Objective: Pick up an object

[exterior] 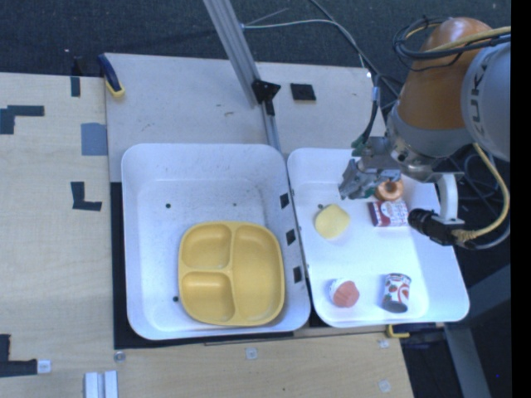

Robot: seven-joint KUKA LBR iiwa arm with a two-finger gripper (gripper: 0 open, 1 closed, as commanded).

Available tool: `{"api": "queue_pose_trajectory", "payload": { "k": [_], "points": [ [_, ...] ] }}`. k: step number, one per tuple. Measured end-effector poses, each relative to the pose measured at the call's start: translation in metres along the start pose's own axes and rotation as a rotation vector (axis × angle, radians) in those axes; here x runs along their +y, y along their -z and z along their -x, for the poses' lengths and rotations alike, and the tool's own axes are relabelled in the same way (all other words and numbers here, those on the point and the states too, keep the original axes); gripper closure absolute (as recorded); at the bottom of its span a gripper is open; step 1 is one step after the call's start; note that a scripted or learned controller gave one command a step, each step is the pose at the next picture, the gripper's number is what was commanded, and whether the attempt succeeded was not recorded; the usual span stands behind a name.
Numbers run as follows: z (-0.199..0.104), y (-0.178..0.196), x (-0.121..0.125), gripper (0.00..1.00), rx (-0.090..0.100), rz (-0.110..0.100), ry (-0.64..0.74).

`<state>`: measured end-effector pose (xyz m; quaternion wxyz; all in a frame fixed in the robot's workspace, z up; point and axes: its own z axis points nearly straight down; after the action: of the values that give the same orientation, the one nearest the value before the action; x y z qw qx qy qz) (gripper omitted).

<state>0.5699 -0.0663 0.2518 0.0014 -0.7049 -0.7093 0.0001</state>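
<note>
The grey arm with its glossy orange band leans over the right bin [431, 305], its metal gripper [358, 182] hanging above the smooth white floor; whether the fingers stand apart or closed I cannot tell. Just below them sits a soft, rounded yellow lump [332, 220] (lemon-like). Beside them, toward the arm, are a small orange-topped object [389, 191] and a flat red-and-white packet [388, 214]. Well below lie a pink rounded piece [343, 293] and a printed can [397, 292]. Far across, the left bin [145, 222] holds a matte yellow divided plate [231, 272].

yellow lump [332, 221]; red-white can [397, 292], right bin [444, 301]
</note>
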Motion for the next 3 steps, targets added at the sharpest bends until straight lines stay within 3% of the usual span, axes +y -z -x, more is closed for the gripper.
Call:
{"api": "queue_pose_trajectory", "payload": {
  "k": [1,3],
  "points": [
    [-0.045,-0.009,-0.029,1.00,-0.001,-0.003,-0.001],
    [-0.148,-0.021,-0.056,1.00,-0.001,-0.002,0.001]
  ]
}}
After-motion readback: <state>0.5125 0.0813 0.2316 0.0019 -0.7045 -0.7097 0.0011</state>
